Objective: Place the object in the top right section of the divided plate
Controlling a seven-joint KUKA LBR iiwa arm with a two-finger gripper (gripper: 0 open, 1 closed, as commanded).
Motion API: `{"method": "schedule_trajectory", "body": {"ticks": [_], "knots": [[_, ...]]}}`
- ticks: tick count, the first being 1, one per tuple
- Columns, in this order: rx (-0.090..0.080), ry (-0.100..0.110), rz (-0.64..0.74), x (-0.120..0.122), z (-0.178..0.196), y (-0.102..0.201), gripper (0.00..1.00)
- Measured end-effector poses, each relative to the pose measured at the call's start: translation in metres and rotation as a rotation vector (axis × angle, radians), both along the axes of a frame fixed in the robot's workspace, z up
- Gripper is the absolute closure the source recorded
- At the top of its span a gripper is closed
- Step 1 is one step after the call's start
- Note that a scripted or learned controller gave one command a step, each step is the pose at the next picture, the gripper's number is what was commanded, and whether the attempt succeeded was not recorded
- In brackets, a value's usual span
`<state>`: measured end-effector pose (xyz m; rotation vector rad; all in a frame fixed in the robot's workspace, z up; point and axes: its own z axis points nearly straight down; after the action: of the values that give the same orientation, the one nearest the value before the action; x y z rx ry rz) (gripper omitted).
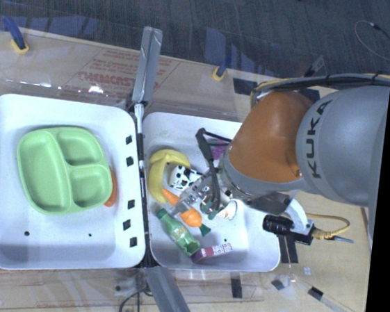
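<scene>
Below us, we see the table (66, 60) carrying two shallow white bins side by side. The left bin (4, 235) holds a green divided plate (61, 168) lying flat, its three sections bare, with a small orange object (112, 190) tucked against the plate's right edge, touching or nearly touching it. The right bin (254, 253) holds a cluster of things: a yellow banana (160, 170) curved near the bin's left wall, a white item with black spots (178, 179) just beside it, an orange carrot-like piece (189, 217) near the middle, a green bottle (178, 232) lying on its side below that, and a dark purple item (209, 253) with a label near the bin's lower edge. The grey arm (350, 141) with its orange band (274, 136) reaches in from the right and hangs low over the right bin. We see the end effector (201, 196) down among the clutter, just above the carrot-like piece and close to the spotted item, but its metal parts blur into the objects around them, so we cannot tell whether it is released or clenched, nor whether anything sits within it. The carrot-like piece seems to lie just below its tip, in the right bin, well apart from the plate's top right section.
</scene>
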<state>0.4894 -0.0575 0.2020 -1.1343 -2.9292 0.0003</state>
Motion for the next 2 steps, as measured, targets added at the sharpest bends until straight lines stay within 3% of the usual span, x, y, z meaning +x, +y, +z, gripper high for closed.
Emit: {"method": "schedule_trajectory", "body": {"ticks": [1, 2], "knots": [[0.000, 0.001, 0.069, 0.059, -0.010, 0.046, 1.00], [-0.001, -0.001, -0.046, 0.045, 0.032, 0.065, 1.00]]}}
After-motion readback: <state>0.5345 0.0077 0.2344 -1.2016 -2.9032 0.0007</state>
